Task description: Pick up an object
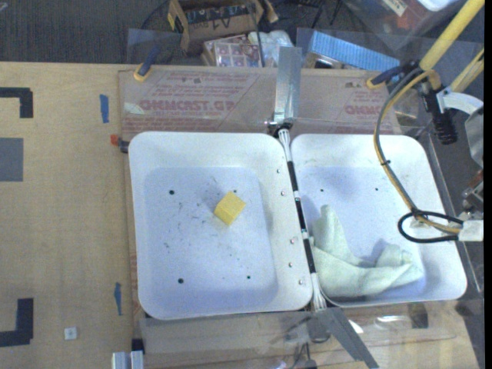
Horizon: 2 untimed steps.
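Waiting pre-grasp, gripper (pixel 472 231) state I can't tell; white cloth (pixel 357 264) nearest it, yellow block (pixel 229 208) well beyond needs a long reach.

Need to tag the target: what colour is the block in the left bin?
Yellow; the block shows plainly in the camera view.

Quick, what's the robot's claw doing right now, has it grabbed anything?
Gripper: cannot be told from this camera view.
Small yellow block: lies loose in the left white bin.
Crumpled pale cloth: lies loose in the right white bin.
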Motion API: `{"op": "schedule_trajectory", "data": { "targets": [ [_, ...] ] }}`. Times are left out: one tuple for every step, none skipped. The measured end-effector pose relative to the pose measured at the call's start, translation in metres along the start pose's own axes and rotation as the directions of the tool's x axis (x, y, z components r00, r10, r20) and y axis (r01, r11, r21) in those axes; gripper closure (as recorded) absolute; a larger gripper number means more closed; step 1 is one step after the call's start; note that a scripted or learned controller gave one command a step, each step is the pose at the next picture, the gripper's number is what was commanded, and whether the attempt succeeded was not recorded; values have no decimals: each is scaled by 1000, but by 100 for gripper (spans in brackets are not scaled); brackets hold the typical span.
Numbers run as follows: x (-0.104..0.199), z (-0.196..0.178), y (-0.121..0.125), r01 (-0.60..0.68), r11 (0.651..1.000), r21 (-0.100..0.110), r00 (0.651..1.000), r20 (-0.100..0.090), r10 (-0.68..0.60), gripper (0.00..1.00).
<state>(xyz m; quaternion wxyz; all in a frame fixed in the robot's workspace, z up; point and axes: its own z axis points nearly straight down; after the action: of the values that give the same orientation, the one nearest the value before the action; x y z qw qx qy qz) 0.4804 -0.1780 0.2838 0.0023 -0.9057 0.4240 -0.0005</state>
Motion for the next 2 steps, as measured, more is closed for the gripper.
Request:
{"op": "schedule_trajectory", "data": {
  "targets": [
    [12, 31, -59, 57, 998, 0, 998, 1, -57, 100],
    [11, 20, -61, 54, 999, 5, 999, 2, -54, 100]
  ]
}}
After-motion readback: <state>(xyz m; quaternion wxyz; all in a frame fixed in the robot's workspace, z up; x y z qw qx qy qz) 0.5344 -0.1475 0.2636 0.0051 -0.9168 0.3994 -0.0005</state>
